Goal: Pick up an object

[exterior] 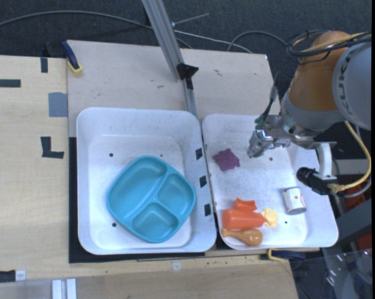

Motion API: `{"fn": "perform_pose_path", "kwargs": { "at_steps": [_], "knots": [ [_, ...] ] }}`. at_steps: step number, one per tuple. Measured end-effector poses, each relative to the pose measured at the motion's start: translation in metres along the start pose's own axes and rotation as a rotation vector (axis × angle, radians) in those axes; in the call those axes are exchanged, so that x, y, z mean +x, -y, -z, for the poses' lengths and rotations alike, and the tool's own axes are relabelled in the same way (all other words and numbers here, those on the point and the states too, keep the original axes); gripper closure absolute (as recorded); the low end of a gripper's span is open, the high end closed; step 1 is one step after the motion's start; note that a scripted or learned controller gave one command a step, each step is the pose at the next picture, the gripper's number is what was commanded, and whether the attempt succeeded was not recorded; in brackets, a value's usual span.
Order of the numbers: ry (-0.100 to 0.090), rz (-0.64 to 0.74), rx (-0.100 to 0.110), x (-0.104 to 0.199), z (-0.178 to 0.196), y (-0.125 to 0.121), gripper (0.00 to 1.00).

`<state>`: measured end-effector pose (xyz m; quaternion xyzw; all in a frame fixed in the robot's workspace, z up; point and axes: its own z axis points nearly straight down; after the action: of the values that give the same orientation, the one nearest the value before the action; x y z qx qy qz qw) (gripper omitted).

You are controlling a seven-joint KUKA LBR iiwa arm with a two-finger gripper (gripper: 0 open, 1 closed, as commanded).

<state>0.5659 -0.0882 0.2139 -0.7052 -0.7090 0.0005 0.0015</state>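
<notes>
My gripper [256, 148] hangs over the upper middle of the right bin [318, 229], pointing down. A small purple object [226, 160] lies on the bin floor just left of and below the fingertips, apart from them. Nothing shows between the fingers. Lower in the same bin an orange toy [242, 217] lies beside a yellow piece [270, 217] and a tan pear-shaped piece [245, 235]. A small silver cylinder [293, 199] rests toward the bin's right side.
The left bin [88, 167] holds a blue divided plate [151, 198]. A grey metal pole [166, 30] slants down from the top to the seam between the bins. The arm's orange band and grey body [324, 80] overhang the right bin's upper right corner.
</notes>
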Motion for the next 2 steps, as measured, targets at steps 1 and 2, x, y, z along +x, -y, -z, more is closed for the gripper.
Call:
{"fn": "perform_pose_path", "kwargs": {
  "at_steps": [1,2],
  "knots": [
    [-0.001,0.001,0.001,0.054,-0.008,0.011,1.00],
    [-0.001,0.003,0.001,0.115,-0.009,0.022,1.00]
  ]
}}
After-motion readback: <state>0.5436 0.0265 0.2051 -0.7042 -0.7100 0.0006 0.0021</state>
